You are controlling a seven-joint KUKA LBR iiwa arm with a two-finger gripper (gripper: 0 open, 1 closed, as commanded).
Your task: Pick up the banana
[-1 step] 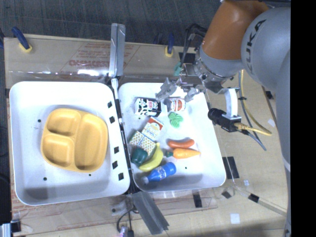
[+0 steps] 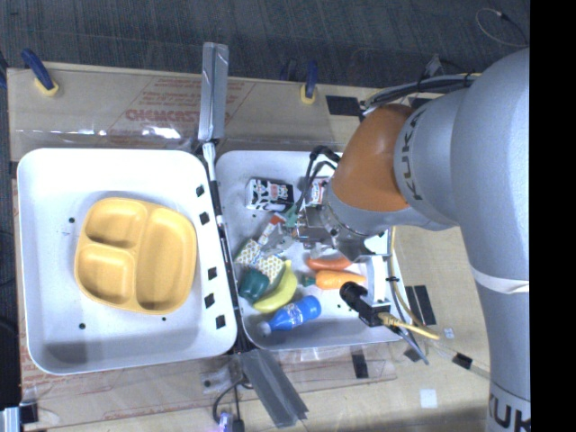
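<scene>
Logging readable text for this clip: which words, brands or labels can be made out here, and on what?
"KUKA", partly cut off, on the grey arm.
"KU", cut off, low on the arm's base.
Red print on the cardboard sheet behind the bins: too faint to read.
Black-and-white carton in the right bin: print too small.

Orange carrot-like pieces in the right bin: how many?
2. One orange piece lies just below the arm's wrist; the other orange piece sits right beneath it, beside the banana. The arm covers part of the bin, so more may be hidden.
</scene>
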